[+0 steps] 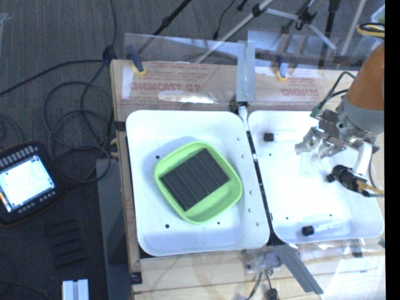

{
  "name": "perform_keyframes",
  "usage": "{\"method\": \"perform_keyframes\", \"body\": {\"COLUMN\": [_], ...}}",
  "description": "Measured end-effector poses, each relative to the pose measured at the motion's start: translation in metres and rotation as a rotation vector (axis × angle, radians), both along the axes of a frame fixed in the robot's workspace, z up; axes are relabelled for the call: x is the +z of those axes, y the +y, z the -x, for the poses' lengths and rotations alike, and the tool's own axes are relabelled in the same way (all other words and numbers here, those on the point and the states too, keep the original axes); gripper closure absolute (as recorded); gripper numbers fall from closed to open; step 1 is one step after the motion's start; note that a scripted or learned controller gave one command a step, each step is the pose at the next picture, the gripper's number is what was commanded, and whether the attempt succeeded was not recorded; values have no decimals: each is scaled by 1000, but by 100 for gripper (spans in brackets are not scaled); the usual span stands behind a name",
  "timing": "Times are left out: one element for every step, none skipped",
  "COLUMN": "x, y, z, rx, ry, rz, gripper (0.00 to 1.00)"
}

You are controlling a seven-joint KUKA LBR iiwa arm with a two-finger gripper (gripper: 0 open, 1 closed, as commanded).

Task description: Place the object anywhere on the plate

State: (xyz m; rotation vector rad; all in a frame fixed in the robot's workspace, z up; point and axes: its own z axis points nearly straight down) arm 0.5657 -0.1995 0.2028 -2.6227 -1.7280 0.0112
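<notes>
One square lime-green plastic plate [198, 181] with dark ribbed insert sits in left white bin [140, 167] | pincer [319, 144] above right bin [375, 211], state unreadable | clear tube with black cap [324, 228] awaits pickup, near right bin's front edge.

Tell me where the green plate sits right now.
The green plate, with a dark ribbed slab on it, lies in the middle of the left bin, across the divider from the gripper over the right bin.

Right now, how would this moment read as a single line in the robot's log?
stage: reaching | hand: over right bin | green plate: left bin, dark slab on it | small black object: right bin, far corner | placed: not yet
</notes>
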Motion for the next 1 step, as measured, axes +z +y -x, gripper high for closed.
{"method": "perform_keyframes", "body": {"x": [-17], "y": [70], "z": [-23], "rx": [122], "ry": [0], "rz": [-4], "gripper": [100]}}
